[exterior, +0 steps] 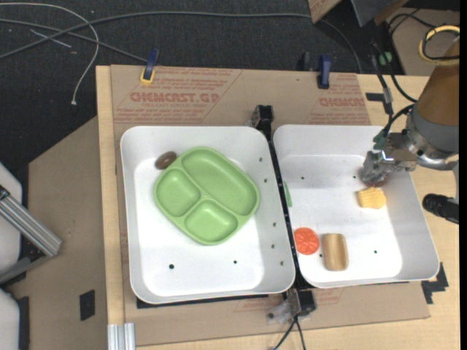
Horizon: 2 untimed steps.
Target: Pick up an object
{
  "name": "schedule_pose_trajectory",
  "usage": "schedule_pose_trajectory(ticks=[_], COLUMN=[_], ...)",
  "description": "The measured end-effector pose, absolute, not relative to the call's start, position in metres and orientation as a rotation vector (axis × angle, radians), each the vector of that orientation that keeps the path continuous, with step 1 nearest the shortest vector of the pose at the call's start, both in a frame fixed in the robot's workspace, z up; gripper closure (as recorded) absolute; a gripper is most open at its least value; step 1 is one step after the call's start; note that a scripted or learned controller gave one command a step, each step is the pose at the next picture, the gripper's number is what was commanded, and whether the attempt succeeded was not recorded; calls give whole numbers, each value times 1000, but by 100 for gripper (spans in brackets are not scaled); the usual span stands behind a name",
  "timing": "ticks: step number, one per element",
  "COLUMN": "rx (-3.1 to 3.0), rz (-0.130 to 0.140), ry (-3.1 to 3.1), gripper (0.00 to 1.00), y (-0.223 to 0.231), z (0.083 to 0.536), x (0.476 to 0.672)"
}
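Right now the gripper (376, 168) is hovering low in the right bin (321, 152), just beyond the yellow block (372, 198) (whether it is apart or together, I cannot tell). Nearer, an orange disc (306, 241) is lying beside a tan cylinder (335, 251). A green tray (206, 195) is sitting in the left bin (146, 217), a brown lump (166, 160) touching its far-left edge.
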State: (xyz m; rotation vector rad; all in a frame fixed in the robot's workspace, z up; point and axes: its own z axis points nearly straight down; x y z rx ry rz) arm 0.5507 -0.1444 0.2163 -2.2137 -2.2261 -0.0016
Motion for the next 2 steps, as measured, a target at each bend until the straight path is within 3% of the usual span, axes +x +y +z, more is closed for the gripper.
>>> schedule_pose_trajectory(ticks=[1, 2], rx=[-2214, -2213], rz=[-5, -5], ry=[-2231, -2230], gripper=[100, 100], y=[-94, -36], z=[224, 232], x=[577, 586])
